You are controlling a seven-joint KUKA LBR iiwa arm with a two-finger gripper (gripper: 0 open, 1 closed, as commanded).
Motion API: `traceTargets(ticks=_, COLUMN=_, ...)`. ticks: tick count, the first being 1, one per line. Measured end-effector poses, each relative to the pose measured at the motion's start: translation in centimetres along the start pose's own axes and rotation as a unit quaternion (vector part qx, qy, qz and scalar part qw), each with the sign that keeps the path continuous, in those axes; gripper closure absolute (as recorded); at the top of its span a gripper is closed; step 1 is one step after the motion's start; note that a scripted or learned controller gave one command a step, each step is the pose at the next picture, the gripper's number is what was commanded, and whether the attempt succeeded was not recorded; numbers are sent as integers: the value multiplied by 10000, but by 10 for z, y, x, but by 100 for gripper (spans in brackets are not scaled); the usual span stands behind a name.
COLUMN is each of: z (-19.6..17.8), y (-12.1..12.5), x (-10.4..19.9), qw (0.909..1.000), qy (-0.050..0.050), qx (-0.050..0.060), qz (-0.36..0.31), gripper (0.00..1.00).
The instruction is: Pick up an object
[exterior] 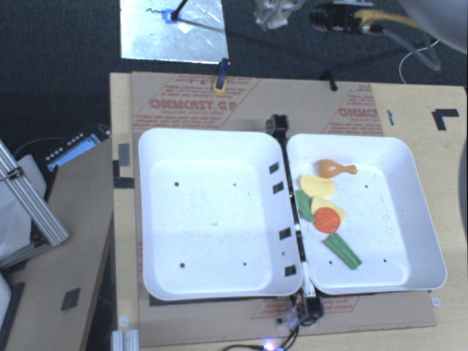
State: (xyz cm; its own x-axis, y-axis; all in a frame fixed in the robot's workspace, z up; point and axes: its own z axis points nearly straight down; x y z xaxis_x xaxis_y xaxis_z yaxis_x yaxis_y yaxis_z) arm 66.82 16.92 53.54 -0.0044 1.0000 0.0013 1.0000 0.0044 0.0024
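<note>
The gripper [276, 9] hangs at the top edge of the view, above the dark floor beyond the far edge of the bench and well apart from both bins. It shows as a pale, blurred cluster of metal, and whether it is spread or pressed together cannot be told; nothing is seen in it. Just to its right sits a black fitting with a yellow cable [384, 18] running toward the grey arm [435, 9] in the upper right corner.

The pieces to pick all lie in the right bin [417, 189], gathered toward its left wall. Nearest the far edge is an orange toy drumstick [335, 169]. Just in front of it lies a yellow piece [318, 187], perhaps a toy lemon or banana slice. A red round piece [327, 221] comes next, touching a second yellow shape behind it, with a green piece [303, 204] beside the bin's left wall. Nearest the front edge is a long green piece [343, 251], lying at a slant.

The left bin [212, 210] shows bare white floor with a few dark specks. Both bins rest on a brown cardboard sheet [190, 104] printed with red lettering. Beyond the bench's far left corner a shiny metal plate [173, 22] lies on the floor.
</note>
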Motion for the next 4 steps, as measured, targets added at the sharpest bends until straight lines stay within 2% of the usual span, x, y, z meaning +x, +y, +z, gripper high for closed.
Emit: traceTargets(ticks=4, z=0, y=0, x=38, qw=10000, qy=-1, qx=1, qz=-5, gripper=100)
